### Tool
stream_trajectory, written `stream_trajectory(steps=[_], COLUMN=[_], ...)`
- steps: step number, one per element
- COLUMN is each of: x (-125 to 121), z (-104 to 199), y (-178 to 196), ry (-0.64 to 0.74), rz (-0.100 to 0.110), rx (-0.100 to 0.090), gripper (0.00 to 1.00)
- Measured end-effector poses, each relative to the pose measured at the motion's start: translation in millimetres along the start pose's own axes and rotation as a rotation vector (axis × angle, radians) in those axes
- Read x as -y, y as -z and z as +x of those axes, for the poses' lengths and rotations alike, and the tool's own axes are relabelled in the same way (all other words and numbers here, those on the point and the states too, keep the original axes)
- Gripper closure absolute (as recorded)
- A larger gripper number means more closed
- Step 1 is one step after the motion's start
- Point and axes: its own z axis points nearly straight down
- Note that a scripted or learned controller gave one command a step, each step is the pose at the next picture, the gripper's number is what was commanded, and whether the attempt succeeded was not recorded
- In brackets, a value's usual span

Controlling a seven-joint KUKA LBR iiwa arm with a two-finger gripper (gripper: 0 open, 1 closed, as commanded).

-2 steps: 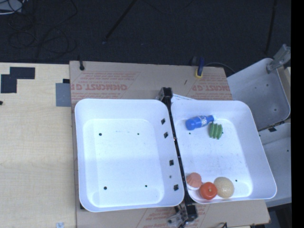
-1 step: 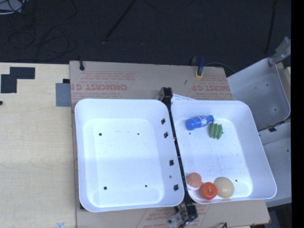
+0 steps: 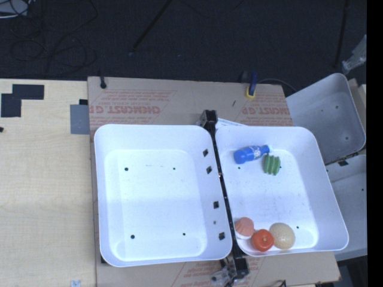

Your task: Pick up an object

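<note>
The right bin [image 3: 311, 154] holds all the objects. A blue bottle [image 3: 251, 153] lies on its side near the bin's far wall, with a small green ridged object [image 3: 272, 164] just to its right. At the bin's near edge sit a pink round piece [image 3: 244, 226], a red tomato-like ball [image 3: 262, 240] and a pale yellowish ball [image 3: 282, 235], close together.
The left bin [image 3: 108, 160] stands beside the right one, with a black divider strip [image 3: 216, 181] between them. Both rest on a cardboard sheet [image 3: 149, 103]. A grey metal plate [image 3: 335, 112] lies at the right. A wooden bench top [image 3: 42, 184] extends to the left.
</note>
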Motion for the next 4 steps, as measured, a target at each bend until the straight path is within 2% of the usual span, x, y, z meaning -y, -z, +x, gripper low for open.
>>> stream_trajectory(steps=[2, 3, 4], x=[0.3, -0.6, 14.1], z=[0.4, 1.8, 6.2], y=[44.2, 52.8, 42.3], ry=[0.003, 0.01, 0.003], rz=[0.001, 0.005, 0.005], rx=[-0.001, -0.002, -0.003], gripper=[0.0, 1.0, 1.0])
